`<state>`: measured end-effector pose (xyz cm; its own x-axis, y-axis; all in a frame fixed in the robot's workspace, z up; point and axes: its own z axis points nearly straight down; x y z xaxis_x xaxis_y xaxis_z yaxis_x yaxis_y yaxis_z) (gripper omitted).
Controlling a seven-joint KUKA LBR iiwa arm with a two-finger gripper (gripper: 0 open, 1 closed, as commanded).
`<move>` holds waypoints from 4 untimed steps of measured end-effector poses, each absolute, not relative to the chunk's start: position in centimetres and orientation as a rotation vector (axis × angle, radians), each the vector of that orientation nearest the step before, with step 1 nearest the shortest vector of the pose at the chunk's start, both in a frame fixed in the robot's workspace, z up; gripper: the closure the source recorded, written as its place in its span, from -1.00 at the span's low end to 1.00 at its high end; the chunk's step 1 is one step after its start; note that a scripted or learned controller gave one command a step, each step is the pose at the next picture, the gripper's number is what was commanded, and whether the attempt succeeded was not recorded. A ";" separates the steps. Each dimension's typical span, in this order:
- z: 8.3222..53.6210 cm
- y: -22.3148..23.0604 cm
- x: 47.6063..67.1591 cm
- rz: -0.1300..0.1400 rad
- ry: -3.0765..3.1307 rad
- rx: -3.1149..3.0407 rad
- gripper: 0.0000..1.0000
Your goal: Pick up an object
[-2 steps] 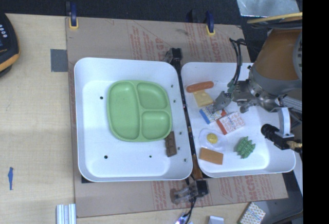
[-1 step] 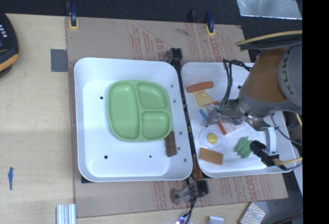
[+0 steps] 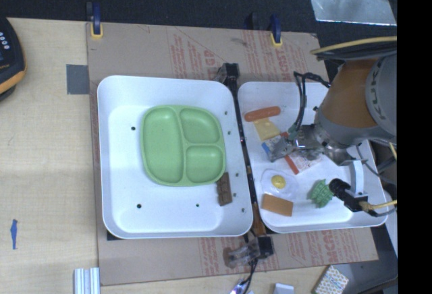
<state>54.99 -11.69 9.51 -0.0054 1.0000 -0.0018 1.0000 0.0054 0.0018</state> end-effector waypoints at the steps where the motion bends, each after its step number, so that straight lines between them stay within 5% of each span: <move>1: 9.5 -12.0 56.7 0.000 2.224 2.215 -1.00; 2: 10.8 -12.3 56.8 0.003 2.220 2.208 1.00; 3: 10.7 -12.2 56.8 0.001 2.222 2.208 -1.00; 4: 11.5 -12.2 65.0 0.005 2.225 2.210 -1.00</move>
